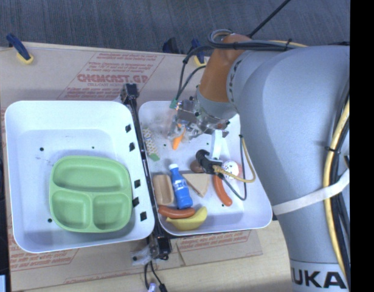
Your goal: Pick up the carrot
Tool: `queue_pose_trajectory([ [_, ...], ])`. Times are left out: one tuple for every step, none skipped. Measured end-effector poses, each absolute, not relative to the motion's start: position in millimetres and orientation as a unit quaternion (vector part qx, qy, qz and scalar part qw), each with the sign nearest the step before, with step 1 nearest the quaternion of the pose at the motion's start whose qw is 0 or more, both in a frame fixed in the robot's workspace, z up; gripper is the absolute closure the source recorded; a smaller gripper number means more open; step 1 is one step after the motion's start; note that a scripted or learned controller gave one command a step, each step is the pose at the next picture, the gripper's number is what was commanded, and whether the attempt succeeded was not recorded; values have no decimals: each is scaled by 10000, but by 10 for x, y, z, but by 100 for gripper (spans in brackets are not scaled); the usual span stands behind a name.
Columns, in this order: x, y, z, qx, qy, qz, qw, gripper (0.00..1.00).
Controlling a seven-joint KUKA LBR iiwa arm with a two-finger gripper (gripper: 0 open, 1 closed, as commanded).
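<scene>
Gripper over the carrot in the right bin

The gripper (185,125) hangs low in the right bin (253,215), at its upper end, with the small orange carrot (177,141) just below its tip; whether the jaws are wide, narrow or closed on the carrot cannot be told, since the wrist hides them. Lower in that bin lie a blue bottle (180,188), a banana (188,221) and a sausage (222,191). Much of the bin's right side is covered by the arm.

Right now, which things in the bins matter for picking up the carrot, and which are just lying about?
For the job:
carrot, right bin, upper left
gripper, right above the carrot

Lying about:
green tray, left bin
blue bottle
banana
two sausages
bread slice
</scene>
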State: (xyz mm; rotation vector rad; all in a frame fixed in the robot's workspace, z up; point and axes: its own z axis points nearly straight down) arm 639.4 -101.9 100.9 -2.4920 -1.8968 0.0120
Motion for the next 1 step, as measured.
queue_pose_trajectory([
  [6268, -798, 1919, -8946, -4468, 15, 14, 100],
])
